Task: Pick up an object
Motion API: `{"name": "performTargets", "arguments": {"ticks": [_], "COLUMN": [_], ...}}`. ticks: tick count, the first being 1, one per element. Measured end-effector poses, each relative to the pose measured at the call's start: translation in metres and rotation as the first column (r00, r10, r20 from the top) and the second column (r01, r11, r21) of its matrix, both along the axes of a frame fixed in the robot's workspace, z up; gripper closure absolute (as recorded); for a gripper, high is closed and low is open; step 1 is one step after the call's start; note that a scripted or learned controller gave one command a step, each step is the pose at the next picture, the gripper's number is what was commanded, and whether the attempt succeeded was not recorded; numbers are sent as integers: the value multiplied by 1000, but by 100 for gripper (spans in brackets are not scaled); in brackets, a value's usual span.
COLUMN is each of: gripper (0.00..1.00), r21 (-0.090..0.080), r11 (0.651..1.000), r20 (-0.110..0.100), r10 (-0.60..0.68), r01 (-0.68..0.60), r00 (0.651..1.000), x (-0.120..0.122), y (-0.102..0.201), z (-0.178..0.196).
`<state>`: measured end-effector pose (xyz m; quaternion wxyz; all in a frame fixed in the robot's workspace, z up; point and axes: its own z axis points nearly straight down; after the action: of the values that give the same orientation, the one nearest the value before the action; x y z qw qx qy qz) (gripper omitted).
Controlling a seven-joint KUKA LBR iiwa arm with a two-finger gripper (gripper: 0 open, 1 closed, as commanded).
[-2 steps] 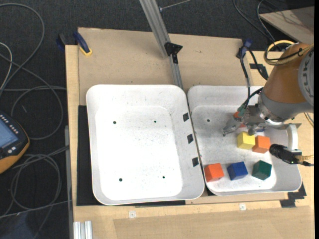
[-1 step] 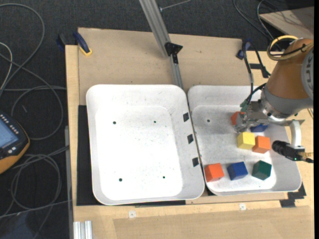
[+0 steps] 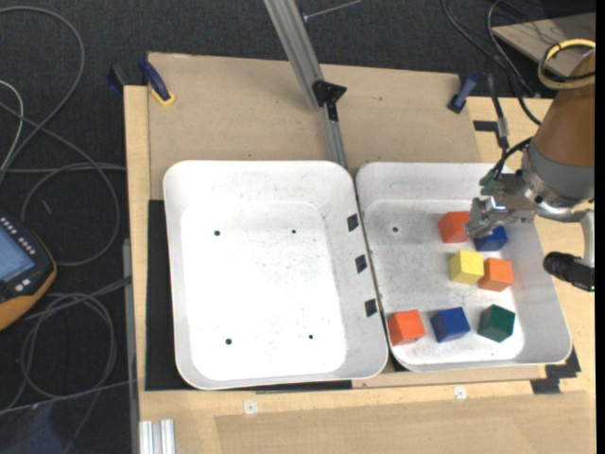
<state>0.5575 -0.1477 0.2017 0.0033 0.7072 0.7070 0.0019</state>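
Landmark: the right bin (image 3: 378, 197), one of two white bins side by side on the bench (image 3: 236, 93).

Nearest row, along the right bin's near wall: an orange cube (image 3: 406, 325) toward the bin's left, a blue cube (image 3: 450, 323) just beside it, and a green block (image 3: 496, 323) toward the bin's right.

Middle of the right bin: a yellow cube (image 3: 466, 266), touching a second orange block (image 3: 497, 273) on its right.

Farther in the right bin: a red-orange cube (image 3: 454, 226), and just right of it another blue block (image 3: 492, 238), partly hidden under the gripper (image 3: 488, 216).

The gripper is seen low over the far right part of the bin, at the red-orange cube and the half-hidden blue block. Whether the fingers are spread or closed cannot be told, and no block is seen held.

Left of the right bin: the left bin (image 3: 189, 187), touching it along the shared edge.
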Motion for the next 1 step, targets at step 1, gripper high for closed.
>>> {"name": "performTargets", "arguments": {"ticks": [1], "gripper": [100], "r21": [0], "r11": [1000], "r20": [1], "r10": [2], "r01": [-2], "r00": [1000], "x": [2], "y": [0], "z": [55]}}
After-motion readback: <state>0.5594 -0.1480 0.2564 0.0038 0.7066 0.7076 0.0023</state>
